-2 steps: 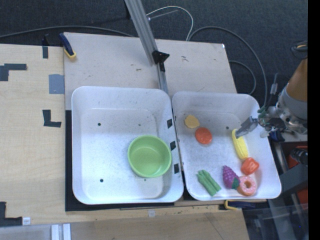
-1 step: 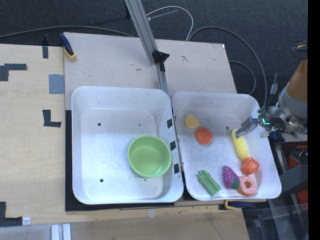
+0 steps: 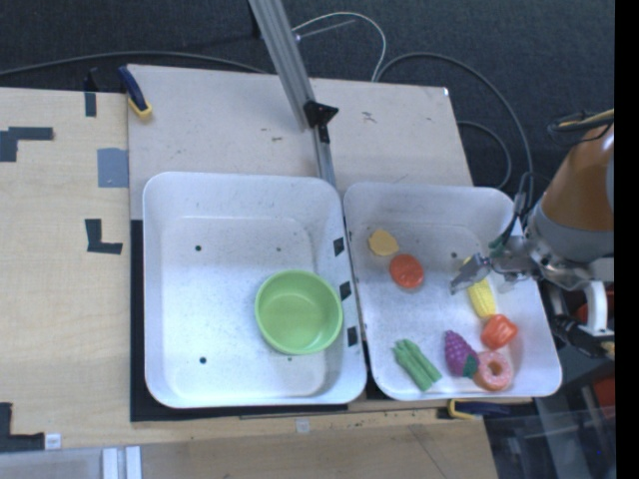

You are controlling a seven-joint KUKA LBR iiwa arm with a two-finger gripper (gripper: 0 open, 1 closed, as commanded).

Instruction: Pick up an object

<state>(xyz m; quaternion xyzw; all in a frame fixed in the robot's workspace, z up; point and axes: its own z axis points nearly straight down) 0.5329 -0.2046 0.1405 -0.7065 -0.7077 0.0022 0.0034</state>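
Here the jaws (image 3: 477,270) hang over the right bin (image 3: 439,203) near its right wall, just above and left of the yellow corn (image 3: 482,297); whether they stand apart or together I cannot tell. The corn lies flat, its long axis running from upper left to lower right, its upper end close under the jaws. Just below it sit an orange pepper (image 3: 498,331), a pink doughnut (image 3: 493,370) and purple grapes (image 3: 457,351). A green bowl (image 3: 298,312) rests in the left bin (image 3: 180,218).
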